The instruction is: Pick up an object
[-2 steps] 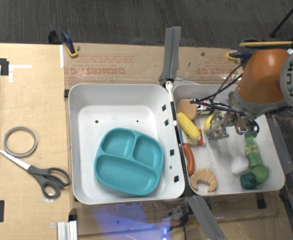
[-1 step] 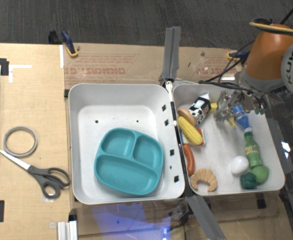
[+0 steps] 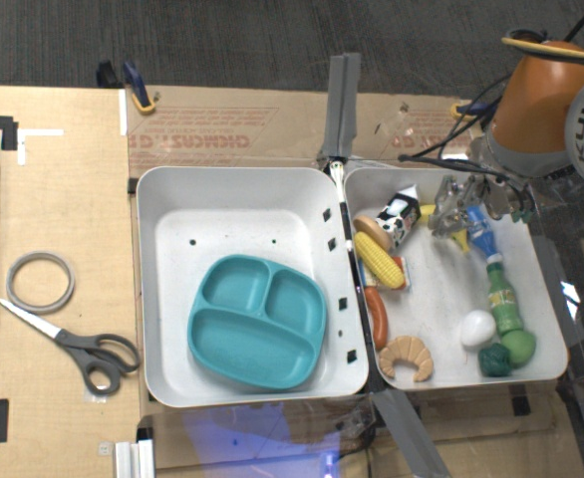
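The right bin (image 3: 435,297) holds several toy foods. A yellow corn cob (image 3: 380,259), a black-and-white cow figure (image 3: 400,217) and a red sausage (image 3: 376,317) lie along its left wall. At the front are a croissant (image 3: 407,357), a white egg (image 3: 477,327), a green bottle (image 3: 503,302) and green pieces (image 3: 506,353). My gripper (image 3: 458,215) hangs low over the bin's far right part. It sits right by a blue tube (image 3: 481,235) and a small yellow piece (image 3: 460,237). I cannot see anything held.
The left bin (image 3: 152,267) contains a teal divided plate (image 3: 259,321). Scissors (image 3: 73,345) and a tape roll (image 3: 40,280) lie on the bench to the left. A grey divider bar (image 3: 342,108) stands behind the bins.
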